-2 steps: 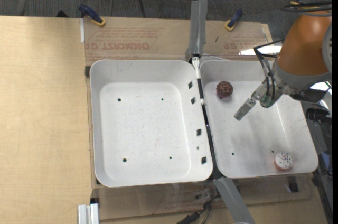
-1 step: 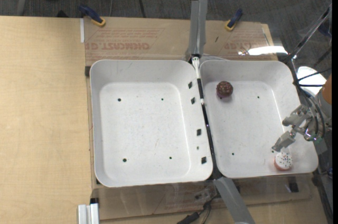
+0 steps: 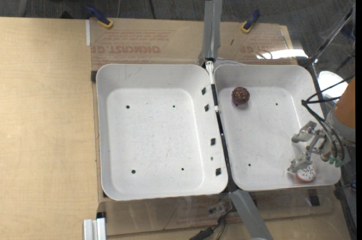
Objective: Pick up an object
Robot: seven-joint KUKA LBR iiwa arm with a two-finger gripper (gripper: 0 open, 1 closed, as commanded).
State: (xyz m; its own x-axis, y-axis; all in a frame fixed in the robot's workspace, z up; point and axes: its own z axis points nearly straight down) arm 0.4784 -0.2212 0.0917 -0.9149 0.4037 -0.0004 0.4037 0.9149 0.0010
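My pincer (image 3: 301, 151) spread wide, low in right bin (image 3: 266, 81), near-right corner. Small red-white object (image 3: 306, 175) just under lower finger, not between. Judgement: centre over it, descend, then close. Dark ball (image 3: 240, 95) well apart.

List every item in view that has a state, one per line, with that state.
Tool: low over the right bin's near right corner, fingers spread, nothing between them.
Dark red ball: resting free on the right bin's floor, near its far left side.
Small red and white object: lying on the right bin's floor beside the tool's nearer finger; contact cannot be told.
Right bin: holds both objects.
Left bin: sits beside the right bin.
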